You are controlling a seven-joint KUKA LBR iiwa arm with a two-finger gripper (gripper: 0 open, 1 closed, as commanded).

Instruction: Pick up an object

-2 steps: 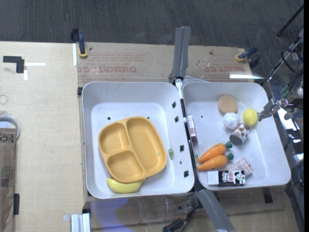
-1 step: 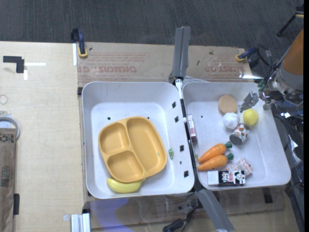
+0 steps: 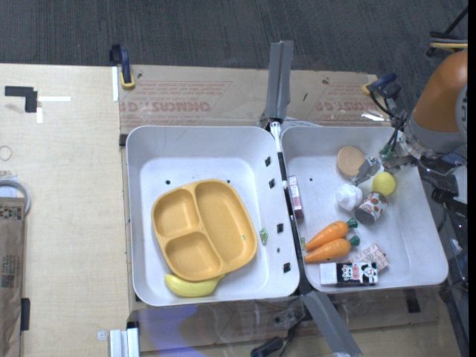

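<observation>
We note the gripper (image 3: pixel 372 168) low in the right bin (image 3: pixel 416 262), just beside the tan disc (image 3: pixel 349 159) and the yellow ball (image 3: pixel 384 183); whether it is clenched or released we cannot tell. The left bin (image 3: pixel 149 199) holds a yellow divided plate (image 3: pixel 202 229) with a banana (image 3: pixel 192 285) touching its near edge.

Yellow tray (image 3: pixel 204 229), yellow banana (image 3: pixel 191 285), two orange carrots (image 3: pixel 328 242).

Fixed overhead camera, slanted down (moderately near) on both bins (image 3: pixel 141 199).
</observation>
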